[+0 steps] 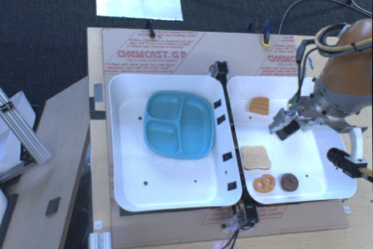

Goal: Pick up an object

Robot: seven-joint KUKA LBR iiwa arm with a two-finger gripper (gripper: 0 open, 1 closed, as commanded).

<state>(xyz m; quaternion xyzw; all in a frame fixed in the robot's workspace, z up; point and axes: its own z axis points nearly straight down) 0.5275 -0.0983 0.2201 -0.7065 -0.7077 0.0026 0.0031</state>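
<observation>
Camera view inspected: I find my gripper (284, 124) hovering over the right bin (335, 183), fingers spread and holding nothing. Nearest candidate, the orange biscuit (259, 105), lies just up-left of the gripper; the bread slice (255, 157) sits below-left.

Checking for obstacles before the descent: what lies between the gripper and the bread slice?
In the camera view, only bare white floor of the right bin separates the gripper from the bread slice.
</observation>
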